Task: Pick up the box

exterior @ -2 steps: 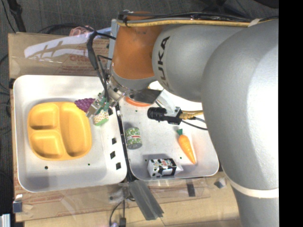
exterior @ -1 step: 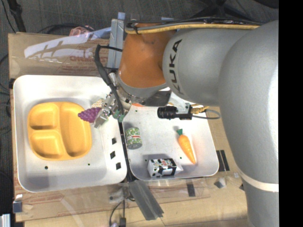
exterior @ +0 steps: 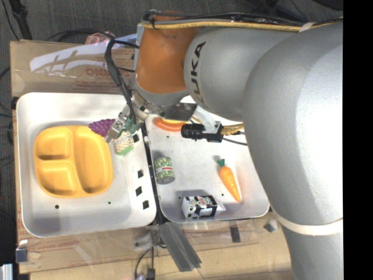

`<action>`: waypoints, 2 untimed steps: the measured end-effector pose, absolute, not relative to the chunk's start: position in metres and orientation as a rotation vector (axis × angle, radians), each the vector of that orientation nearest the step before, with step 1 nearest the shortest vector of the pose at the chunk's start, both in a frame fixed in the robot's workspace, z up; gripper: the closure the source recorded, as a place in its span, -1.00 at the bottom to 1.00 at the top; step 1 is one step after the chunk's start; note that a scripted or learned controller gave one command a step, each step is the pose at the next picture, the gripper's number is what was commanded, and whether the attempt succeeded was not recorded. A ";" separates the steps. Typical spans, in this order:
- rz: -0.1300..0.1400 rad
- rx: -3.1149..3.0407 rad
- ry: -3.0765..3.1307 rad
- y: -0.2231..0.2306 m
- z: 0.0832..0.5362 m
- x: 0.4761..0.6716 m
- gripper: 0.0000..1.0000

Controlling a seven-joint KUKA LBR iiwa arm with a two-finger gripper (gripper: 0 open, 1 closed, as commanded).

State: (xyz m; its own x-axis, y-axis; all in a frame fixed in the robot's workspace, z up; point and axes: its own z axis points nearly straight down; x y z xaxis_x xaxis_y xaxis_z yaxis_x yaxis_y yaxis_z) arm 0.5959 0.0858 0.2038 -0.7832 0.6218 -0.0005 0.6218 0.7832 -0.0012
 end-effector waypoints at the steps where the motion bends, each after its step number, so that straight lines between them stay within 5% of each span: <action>1: -0.001 0.868 3.017 0.042 0.279 0.540 1.00; 2: -0.004 1.379 2.824 0.059 0.226 0.593 1.00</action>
State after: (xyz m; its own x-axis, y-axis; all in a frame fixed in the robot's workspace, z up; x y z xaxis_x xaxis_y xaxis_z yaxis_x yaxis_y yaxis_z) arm 0.5926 0.0595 0.2262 -0.6149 0.7886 0.0002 0.7886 0.6149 -0.0031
